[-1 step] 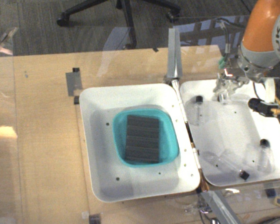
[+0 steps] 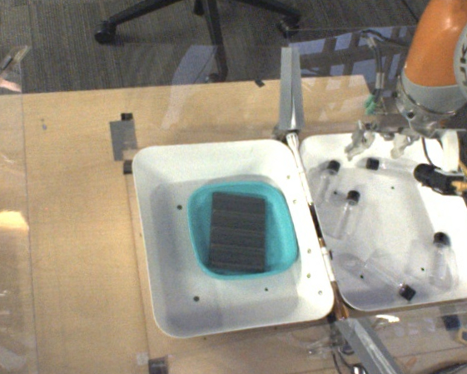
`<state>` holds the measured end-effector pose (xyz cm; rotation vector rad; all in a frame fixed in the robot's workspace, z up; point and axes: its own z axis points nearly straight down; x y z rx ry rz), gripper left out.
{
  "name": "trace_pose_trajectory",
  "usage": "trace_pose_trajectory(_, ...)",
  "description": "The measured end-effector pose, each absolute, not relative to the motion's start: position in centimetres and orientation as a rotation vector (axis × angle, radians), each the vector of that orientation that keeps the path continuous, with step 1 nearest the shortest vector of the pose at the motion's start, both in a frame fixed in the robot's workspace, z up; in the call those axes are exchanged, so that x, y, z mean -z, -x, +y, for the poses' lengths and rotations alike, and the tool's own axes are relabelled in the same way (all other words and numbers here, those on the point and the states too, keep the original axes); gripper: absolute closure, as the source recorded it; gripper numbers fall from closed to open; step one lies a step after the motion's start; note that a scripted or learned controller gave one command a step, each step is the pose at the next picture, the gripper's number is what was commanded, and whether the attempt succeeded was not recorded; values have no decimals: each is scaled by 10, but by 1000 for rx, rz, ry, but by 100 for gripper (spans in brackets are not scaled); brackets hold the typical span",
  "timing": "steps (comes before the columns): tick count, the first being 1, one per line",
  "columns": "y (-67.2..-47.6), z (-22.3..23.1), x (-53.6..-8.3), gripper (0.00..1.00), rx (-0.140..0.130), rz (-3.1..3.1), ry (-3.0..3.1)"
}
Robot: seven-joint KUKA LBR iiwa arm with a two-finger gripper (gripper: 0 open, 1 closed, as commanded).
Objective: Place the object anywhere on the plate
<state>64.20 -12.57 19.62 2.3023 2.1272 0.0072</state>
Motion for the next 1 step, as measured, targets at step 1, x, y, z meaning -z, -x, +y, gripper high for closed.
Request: trace_pose_trajectory(1,-624,-114,-395,0,-16,1781,-2574)
